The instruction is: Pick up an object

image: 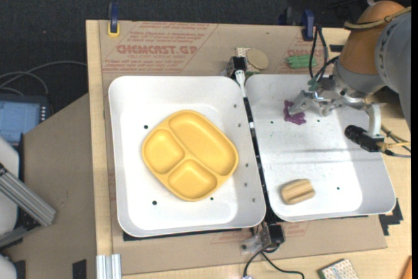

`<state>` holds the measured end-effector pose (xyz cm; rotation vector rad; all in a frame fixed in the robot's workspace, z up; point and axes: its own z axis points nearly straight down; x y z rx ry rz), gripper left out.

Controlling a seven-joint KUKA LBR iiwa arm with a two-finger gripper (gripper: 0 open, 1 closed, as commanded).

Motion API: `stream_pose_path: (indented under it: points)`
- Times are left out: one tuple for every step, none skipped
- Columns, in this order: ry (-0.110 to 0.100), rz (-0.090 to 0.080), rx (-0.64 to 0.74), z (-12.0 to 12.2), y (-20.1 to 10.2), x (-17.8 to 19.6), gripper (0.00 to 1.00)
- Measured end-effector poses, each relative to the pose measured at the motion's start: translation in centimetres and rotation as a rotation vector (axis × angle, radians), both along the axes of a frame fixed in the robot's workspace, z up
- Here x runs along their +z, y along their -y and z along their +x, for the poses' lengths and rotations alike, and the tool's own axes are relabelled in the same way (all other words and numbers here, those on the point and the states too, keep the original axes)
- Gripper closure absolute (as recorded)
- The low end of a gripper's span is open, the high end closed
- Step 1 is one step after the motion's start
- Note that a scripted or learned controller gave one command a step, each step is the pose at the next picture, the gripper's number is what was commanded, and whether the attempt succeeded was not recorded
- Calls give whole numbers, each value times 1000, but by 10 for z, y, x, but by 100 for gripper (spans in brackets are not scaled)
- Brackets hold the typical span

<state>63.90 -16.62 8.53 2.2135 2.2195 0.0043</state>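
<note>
1. Two loose things counted in the right bin [366,160]: a small purple piece [295,113] near its upper left corner and a tan block [298,191] near its front edge, well apart from each other.
2. Found the gripper [318,100] low over that bin's upper part, just beside the purple piece, on the piece's right. Judged that piece the likely target.
3. Could not tell how wide the gripper stood, nor whether it was touching the purple piece or just short of it. Saw nothing plainly held.
4. Judged the step in hand to be an approach, not yet a grasp.
5. Called for centring squarely over the purple piece rather than beside it. Feared a nudge toward the wall at the seam between the bins from an approach offset to the right.
6. Advised a straight descent almost to the bin floor, with a gentle stop, given so small, low and irregular a piece. Feared a miss from closing too high.
7. Advised closing across the narrowest part, then a slow vertical lift, with a check for purple in the grasp before any travel.
8. Noted the yellow divided plate [189,153] in the left bin [130,114], well apart from the work. Left it out of the plan.
9. Kept the tan block as a fallback: bigger, out in the open, probably easier to take.
</note>
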Motion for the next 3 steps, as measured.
stream_pose_path:
  points:
    - [1,1,-1,-1,-1,12,100]
    - [-4,0,-6,-21,60,13,100]
    - [-6,6,-1,-19,54,12,0]
